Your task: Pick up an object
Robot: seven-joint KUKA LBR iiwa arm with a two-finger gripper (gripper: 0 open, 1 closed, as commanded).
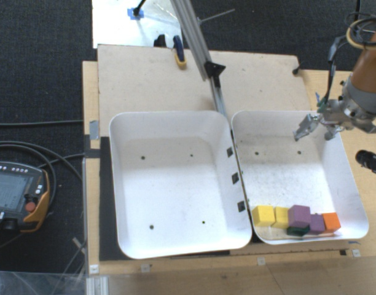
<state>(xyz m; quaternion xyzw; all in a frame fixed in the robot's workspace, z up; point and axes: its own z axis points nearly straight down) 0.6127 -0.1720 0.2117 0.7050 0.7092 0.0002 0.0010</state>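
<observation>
Because the blocks (297, 219) look small, light and stiff — probably foam — any one should lift by its flat sides. They crowd the right bin (286, 165) at its near wall, yellow through orange. Beyond them, over that bin's far right rim, the gripper (317, 128) hangs with nothing between its spread fingers.

Lighting was pretty bright and even, mostly from overhead. The two white bins (176, 183) were nearly blown out, with soft shadows only along their inner walls. A shiny sheet (123, 14) at the top caught hard glare. The overall picture was a bit soft and grainy, and the dark floor (40, 54) lost detail.
</observation>
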